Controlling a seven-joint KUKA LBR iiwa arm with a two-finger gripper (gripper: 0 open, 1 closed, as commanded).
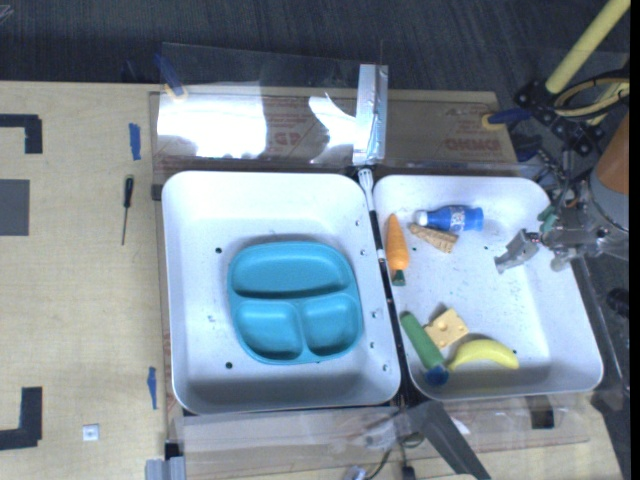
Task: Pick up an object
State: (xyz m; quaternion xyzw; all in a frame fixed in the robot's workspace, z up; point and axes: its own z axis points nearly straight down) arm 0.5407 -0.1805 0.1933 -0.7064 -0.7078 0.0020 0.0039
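The gripper [527,249] hangs over the right bin [575,353], near its right wall, its fingers spread apart with nothing between them; no object is in hand yet. The candidates all lie in that bin: a small blue bottle [452,218] on its side near the top, touching a tan cone-like piece [433,238] just beneath it; an orange carrot [397,245] along the left wall; lower down, a green marker-like stick [422,341], a yellow cheese wedge [449,326] and a banana [483,354] crowded together, touching or nearly so. The left bin [190,298] bears a blue divided tray [294,299].

The things look like toy food — likely light, stiff plastic, smooth and a little slippery; nothing seems fragile. The bottle sits closest to the gripper and fairly apart from the rest, so I judge it the easiest take: close across its round body at the middle, fingers square to its long axis, since a rounded shape may roll or squirt out of an off-centre pinch. The banana cluster is riskier — neighbours could foul the fingers.
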